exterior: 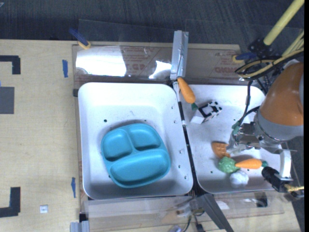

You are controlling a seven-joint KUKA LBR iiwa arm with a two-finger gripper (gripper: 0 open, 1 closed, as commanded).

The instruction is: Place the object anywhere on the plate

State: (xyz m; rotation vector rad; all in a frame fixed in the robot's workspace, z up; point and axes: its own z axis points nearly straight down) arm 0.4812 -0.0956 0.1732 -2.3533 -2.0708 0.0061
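Note:
A blue divided plate (135, 154) lies in the left bin (96, 100), toward its front. In the right bin (227, 93) several toy foods lie near the front: an orange piece (219, 149), a green leafy piece (226, 166), a small carrot (249, 164) and a white piece (238, 178). My gripper (240, 143) hangs low over this cluster, just right of the orange piece and above the small carrot. Nothing is visibly held.
A larger carrot (186, 91) rests on the divider between the bins at the back. A small black-and-white object (210, 109) lies in the right bin's back left. The arm's orange band (287, 100) overhangs the right bin's right side.

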